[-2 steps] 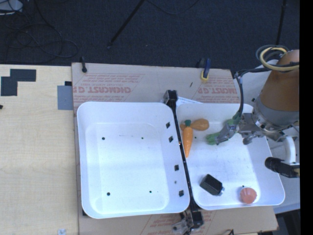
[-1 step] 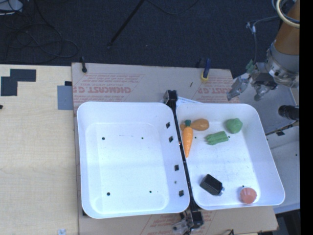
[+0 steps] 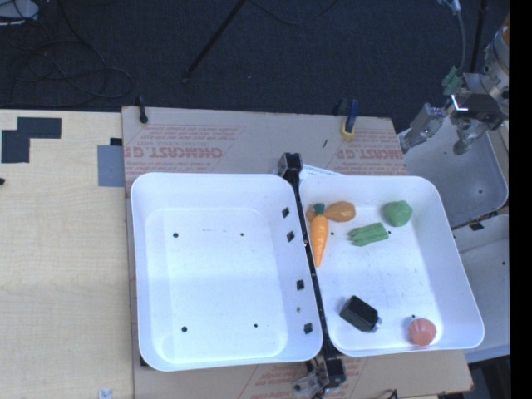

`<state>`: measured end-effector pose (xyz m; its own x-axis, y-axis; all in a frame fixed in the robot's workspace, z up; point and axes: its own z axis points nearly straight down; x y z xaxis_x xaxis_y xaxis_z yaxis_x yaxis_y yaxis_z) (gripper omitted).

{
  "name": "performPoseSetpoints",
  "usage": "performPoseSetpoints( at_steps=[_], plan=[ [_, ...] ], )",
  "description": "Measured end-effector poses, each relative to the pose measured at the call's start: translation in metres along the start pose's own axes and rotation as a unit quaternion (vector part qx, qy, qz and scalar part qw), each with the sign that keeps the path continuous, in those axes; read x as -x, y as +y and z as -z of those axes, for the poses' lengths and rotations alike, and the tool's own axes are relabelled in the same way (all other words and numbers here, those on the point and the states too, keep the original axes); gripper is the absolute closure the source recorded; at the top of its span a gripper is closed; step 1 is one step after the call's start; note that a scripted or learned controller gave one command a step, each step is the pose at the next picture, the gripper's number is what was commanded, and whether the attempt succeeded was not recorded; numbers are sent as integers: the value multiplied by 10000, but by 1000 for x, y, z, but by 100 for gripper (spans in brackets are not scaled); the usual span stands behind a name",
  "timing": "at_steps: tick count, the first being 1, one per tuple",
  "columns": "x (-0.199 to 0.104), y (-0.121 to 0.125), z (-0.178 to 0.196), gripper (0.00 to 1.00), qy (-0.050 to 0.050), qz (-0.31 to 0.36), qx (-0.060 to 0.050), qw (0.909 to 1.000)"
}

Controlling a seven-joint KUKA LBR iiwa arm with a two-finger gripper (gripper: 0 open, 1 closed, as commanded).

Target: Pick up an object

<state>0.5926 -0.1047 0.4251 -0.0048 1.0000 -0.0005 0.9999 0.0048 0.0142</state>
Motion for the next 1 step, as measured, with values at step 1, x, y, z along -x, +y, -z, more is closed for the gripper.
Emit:
performPoseSetpoints(
  at_steps=[1],
  plan=[
    [-144,47,37,0,25,56,-55,10000]
  ],
)
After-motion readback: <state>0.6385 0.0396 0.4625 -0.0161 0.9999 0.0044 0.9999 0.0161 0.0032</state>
